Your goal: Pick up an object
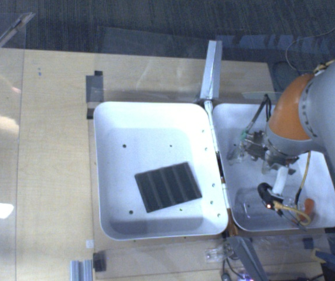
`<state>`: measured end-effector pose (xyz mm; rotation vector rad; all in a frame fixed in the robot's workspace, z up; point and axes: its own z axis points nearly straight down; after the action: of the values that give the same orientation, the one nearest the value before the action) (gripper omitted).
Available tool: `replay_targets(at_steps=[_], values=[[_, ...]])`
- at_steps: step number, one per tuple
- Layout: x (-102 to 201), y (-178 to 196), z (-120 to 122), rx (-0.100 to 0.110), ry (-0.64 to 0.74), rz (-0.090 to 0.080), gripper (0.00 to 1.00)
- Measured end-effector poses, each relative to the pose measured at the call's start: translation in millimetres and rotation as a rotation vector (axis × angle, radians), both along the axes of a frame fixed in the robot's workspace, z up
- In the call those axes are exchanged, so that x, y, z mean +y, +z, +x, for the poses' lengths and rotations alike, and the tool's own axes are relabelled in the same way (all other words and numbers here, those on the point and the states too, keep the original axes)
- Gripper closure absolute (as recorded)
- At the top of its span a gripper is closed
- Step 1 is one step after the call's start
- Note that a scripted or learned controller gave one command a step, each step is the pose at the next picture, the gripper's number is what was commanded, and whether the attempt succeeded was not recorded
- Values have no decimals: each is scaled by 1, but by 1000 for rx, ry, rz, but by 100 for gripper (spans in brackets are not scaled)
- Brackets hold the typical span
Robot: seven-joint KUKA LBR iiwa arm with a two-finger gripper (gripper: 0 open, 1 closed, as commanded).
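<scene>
on a pale wooden bench (50, 174), dark carpeted floor (126, 4) beyond its far edge: two shallow white bins side by side, a grey metal post (211, 69) rising where they meet. left bin (156, 122): one dark ribbed rectangular sheet (168, 187), lying flat and askew toward the near side, well apart from the arm. right bin (232, 119): grey arm (331, 110) with orange band (290, 116) reaching over it; gripper (241, 150) low near the bin's left wall, nothing seen in it, grip state cannot be told. small orange-red item (310, 204) near the right bin's near right corner, too small to identify.
</scene>
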<state>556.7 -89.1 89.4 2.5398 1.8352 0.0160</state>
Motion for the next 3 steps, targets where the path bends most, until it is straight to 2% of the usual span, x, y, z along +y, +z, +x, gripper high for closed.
replay_targets(at_steps=[1, 2, 3], values=[[-107, 47, -25, 9, -138, 1, 0], [-83, 97, -36, 8, -129, 0, 0], [-77, 38, -69, 11, -283, 3, 0]])
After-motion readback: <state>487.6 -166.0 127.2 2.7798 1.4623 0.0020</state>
